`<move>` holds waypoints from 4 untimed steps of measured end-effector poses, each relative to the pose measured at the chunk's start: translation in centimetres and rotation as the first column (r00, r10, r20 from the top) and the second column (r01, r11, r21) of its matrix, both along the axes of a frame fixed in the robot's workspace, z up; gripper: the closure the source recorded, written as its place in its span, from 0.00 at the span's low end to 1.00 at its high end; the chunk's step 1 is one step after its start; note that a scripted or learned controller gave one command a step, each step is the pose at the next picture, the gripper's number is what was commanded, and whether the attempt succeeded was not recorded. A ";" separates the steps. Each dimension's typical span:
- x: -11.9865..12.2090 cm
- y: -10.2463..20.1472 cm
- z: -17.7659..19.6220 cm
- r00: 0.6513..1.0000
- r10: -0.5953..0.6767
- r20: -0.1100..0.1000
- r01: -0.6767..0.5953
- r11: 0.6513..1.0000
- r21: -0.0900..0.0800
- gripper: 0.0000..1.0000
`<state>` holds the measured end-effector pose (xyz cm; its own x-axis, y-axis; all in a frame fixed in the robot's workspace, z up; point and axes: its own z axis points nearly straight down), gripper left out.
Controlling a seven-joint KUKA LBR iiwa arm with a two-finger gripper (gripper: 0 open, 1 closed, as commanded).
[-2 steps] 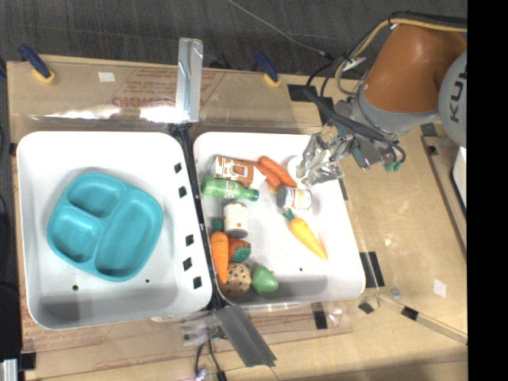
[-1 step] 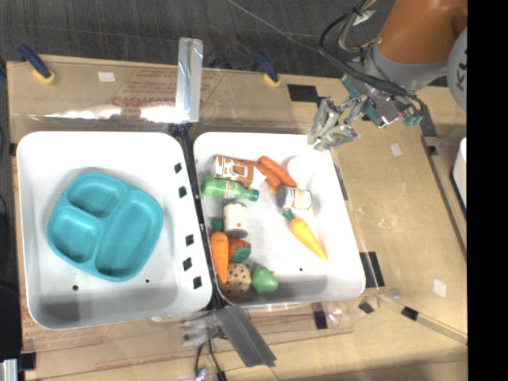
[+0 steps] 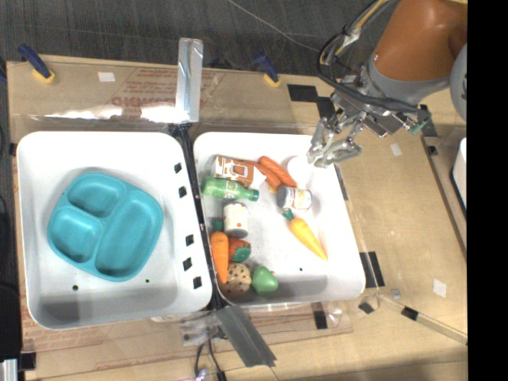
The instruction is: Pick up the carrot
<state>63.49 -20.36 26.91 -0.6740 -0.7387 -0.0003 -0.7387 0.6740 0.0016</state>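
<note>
Camera view showed the gripper [image 3: 329, 151] empty, fingers slightly parted, hanging over the right bin's [image 3: 337, 270] upper right corner. The carrot [image 3: 306, 237] lay below it toward the bin's near side, long axis diagonal, tip pointing lower right.

Two white bins [image 3: 32, 213] are sitting side by side, holding one teal divided plate [image 3: 105, 225], two carrots [image 3: 219, 249], one green bottle [image 3: 228, 189] and one small carton [image 3: 233, 168].
</note>
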 end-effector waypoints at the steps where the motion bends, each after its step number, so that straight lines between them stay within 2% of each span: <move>1: 2.3 -0.5 5.0 0.955 0.296 0.005 -0.296 0.955 -0.002 1.00; 2: -3.9 -0.5 3.1 0.860 0.511 0.001 -0.511 0.860 0.001 1.00; 3: -14.1 -0.7 3.4 0.636 0.772 0.000 -0.772 0.636 0.001 1.00; 4: -11.5 0.6 2.8 0.249 0.969 0.003 -0.969 0.249 -0.002 1.00</move>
<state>51.96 -19.78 29.73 0.5477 -0.8367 -0.0010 -0.8367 -0.5477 -0.0020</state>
